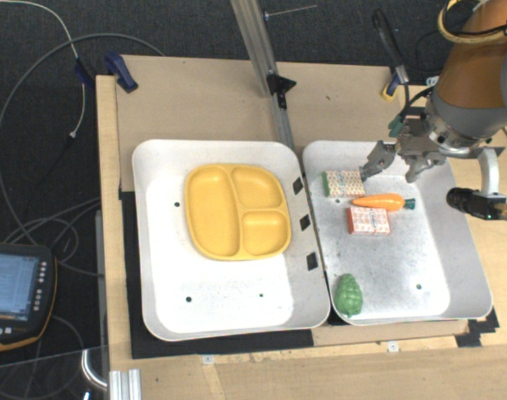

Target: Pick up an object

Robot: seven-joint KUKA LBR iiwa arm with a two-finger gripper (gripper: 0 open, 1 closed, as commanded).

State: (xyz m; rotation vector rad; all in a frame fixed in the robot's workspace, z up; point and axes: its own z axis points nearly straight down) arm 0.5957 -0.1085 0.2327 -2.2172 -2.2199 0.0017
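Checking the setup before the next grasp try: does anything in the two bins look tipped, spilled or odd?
Nothing stands out. The yellow divided plastic plate lies flat in the left white bin. In the right white bin, the orange toy carrot lies between two small patterned boxes, the green lumpy toy apart near the front rim. The gripper hovers open above them.

A pendant (16,294) sits at eight o'clock, cables (37,140) at nine, a clamp (120,72) at eleven.
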